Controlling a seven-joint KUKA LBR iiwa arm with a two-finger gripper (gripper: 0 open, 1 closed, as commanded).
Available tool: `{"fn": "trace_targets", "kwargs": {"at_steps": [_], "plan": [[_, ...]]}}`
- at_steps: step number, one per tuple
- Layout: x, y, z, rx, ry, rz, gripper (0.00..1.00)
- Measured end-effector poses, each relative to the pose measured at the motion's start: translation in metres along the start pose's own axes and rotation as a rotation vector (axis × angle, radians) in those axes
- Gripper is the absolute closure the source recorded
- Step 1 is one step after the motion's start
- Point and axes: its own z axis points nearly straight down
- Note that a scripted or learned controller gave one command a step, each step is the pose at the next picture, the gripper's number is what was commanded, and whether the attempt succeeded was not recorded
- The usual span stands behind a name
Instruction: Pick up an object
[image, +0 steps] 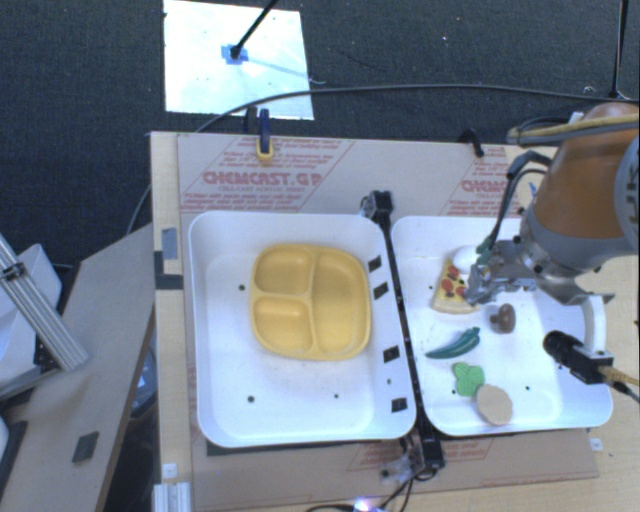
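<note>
The right bin (540, 405) holds a pizza slice (451, 288), a small brown lump (503, 318), a green pepper (455, 344), a green broccoli piece (467, 377) and a round tan cookie (493, 404). My gripper (482, 286) hangs over the right bin's upper part, right beside the pizza slice and just above-left of the brown lump. The arm's grey body and orange band come in from the upper right. Nothing shows between the fingers.
The left bin (225, 400) holds a yellow divided plate (309, 302). A black clip ridge (390, 300) runs between the two bins. Cables cross the cardboard behind the bins. A grey bench corner lies at the left.
</note>
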Motion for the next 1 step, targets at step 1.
{"fn": "trace_targets", "kwargs": {"at_steps": [1], "plan": [[0.0531, 0.0014, -0.0063, 0.000, 0.000, -0.001, 1.00]]}}
